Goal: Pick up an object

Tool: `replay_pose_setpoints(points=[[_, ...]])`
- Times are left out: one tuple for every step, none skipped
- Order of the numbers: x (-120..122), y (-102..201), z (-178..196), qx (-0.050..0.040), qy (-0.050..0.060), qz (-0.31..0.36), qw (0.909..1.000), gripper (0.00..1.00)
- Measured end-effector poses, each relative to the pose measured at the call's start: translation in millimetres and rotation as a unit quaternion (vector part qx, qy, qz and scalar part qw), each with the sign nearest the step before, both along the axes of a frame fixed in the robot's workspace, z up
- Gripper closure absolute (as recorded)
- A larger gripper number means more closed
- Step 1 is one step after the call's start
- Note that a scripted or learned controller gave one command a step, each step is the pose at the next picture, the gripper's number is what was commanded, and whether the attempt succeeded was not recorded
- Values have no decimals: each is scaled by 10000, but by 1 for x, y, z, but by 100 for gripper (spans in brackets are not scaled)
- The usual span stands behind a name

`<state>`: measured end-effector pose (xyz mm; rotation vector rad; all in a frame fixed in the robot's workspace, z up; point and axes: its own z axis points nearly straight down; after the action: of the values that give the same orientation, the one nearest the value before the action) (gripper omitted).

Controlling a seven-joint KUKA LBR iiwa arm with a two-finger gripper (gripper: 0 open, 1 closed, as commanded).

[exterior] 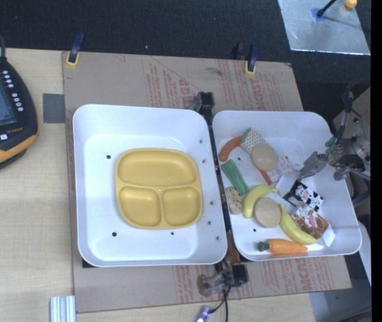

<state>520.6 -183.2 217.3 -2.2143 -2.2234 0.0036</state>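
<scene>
Arm's mostly cut off at the right edge, so can't tell the metal gripper's (320,158) state. It hovers over the right white bin (342,247), near a black-and-white cow toy (306,196).

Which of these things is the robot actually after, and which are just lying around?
For the job: gripper; right bin with bananas, carrot, round buns.

Lying about: yellow divided tray, left bin, orange-edged control tablet, blue clamps.
</scene>
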Motion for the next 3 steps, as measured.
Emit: replay_pose_setpoints(points=[[-30, 69, -109, 2, 9, 14, 10000, 0], [8, 74, -126, -8, 1, 13, 10000, 0], [8, 73, -116, -13, 9, 28, 10000, 100]])
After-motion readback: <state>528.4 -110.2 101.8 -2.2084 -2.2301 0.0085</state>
